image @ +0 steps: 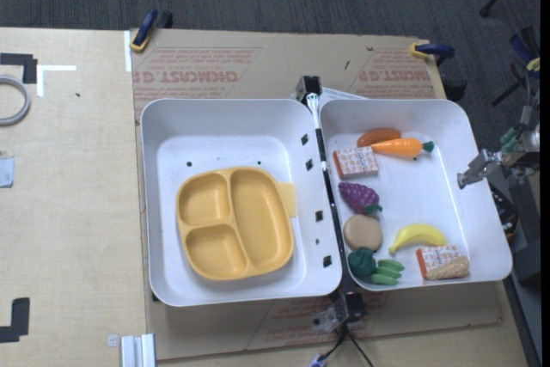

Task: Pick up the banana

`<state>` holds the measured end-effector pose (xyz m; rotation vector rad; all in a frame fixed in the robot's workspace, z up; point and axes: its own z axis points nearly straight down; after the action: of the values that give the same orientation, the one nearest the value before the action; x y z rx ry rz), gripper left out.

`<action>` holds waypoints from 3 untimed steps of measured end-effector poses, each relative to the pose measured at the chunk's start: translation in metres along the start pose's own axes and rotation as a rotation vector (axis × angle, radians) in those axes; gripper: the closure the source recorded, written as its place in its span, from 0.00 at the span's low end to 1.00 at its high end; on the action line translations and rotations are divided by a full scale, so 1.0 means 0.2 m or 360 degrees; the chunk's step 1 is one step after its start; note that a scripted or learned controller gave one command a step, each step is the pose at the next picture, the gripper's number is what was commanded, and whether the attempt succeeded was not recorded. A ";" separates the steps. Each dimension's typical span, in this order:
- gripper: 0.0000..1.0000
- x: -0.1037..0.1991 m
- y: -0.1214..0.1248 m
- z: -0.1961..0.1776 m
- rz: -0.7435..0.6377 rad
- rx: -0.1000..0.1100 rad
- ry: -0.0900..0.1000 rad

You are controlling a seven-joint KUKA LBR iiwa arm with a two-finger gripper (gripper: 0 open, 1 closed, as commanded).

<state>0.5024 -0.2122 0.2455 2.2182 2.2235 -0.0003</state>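
**ITEM LOG: banana pick, risk entries**

1. Banana (pixel 418 236): lying in right bin (pixel 455 142), lower half, curved, nothing gripping it. Sitting just above a cracker box (pixel 443 263), to the right of a tan round item (pixel 363 232). Not lifted yet.

2. Gripper (pixel 473 176): hanging at right bin's right rim, well apart from banana. Finger state: cannot tell, too small and blurred. Nothing visibly between them.

3. Neighbours: green veg (pixel 375 266) crowding lower left; grapes (pixel 359 196), carrot (pixel 402 148), sausage (pixel 378 136), 2nd cracker box (pixel 356 162) sitting further up. Left bin (pixel 159 185) holding a yellow 3-section tray (pixel 234 222).

4. Risks, as judged:
- Cracker box is sitting v. close to banana's lower end; a finger coming down there is probably landing on the box, or grabbing box w/ banana.
- Curved, smooth body: fingers closing across the bend off-centre are likely squeezing it out sideways.
- Shallow bin, low object: descent too short means closing on air; too deep means jamming into the floor.
- Approach from the rim: arm is risking clipping the bin wall.
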 end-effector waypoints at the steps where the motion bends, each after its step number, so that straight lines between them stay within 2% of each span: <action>1: 0.00 0.22 -0.12 0.64 -0.0175 0.0001 0.0002; 2: 0.00 0.35 -0.12 0.77 -0.0786 0.0001 0.0003; 3: 1.00 0.35 -0.11 0.71 -0.0783 -0.0008 -0.0002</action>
<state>0.4799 -0.1426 0.1025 1.6080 2.6928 0.0040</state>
